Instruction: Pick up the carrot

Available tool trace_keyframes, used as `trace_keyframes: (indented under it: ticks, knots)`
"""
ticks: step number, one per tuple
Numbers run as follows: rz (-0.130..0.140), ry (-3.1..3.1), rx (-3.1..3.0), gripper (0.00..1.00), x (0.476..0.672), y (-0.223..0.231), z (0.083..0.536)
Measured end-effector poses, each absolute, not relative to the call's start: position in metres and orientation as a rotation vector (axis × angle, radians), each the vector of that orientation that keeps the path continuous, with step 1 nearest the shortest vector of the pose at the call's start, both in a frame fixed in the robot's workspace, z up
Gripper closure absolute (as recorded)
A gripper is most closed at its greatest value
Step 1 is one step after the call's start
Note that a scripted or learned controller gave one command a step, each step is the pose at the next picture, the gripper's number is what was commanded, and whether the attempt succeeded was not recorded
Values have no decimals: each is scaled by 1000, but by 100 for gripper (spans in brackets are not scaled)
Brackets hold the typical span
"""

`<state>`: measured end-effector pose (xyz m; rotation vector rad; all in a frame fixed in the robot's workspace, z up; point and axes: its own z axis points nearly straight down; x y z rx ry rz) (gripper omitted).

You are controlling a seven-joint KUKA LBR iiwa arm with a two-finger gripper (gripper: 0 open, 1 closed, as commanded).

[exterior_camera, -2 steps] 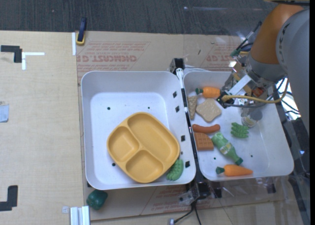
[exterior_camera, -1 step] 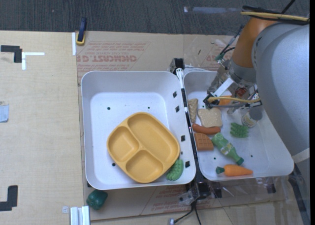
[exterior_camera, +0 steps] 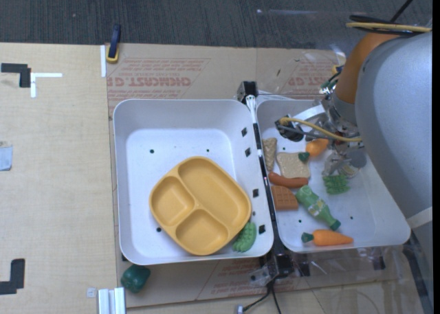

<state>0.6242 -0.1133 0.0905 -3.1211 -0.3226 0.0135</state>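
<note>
The carrot (exterior_camera: pixel 328 238) lies in the right bin (exterior_camera: pixel 385 227), close to its near edge, on its side, with the orange body pointing right and a small green top at the left end. It rests alone on the white floor; the green bottle (exterior_camera: pixel 317 207) is just above it but not touching, as far as I can see.

The hand (exterior_camera: pixel 338 160) is further back in the same bin, over a green leafy piece (exterior_camera: pixel 336 183) and beside a small orange thing (exterior_camera: pixel 317 146). It is well apart from the carrot. Cables and the grey arm (exterior_camera: pixel 395 113) cover much of it, so I cannot tell if it is spread or pressed together, and I see nothing clearly held.

The carrot looks like a toy, probably light plastic, stiff and rather smooth. I think it will not break, but it can slip or roll away if it is pinched near the thin tip. The best place should be the thick middle of the body, with the pinch across its short width. The bin wall is near, so the hand needs some care on that side.

In the left bin (exterior_camera: pixel 137 168) stand a yellow divided plate (exterior_camera: pixel 199 204) and a green vegetable (exterior_camera: pixel 245 237).
</note>
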Motion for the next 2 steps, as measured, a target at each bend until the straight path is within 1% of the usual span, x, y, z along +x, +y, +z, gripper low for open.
trace_keyframes:
  ticks: [1,2]
  knots:
    - [11,-314,-3122,0,579,-138,91]
    - [16,-308,-3119,100,579,-139,99]
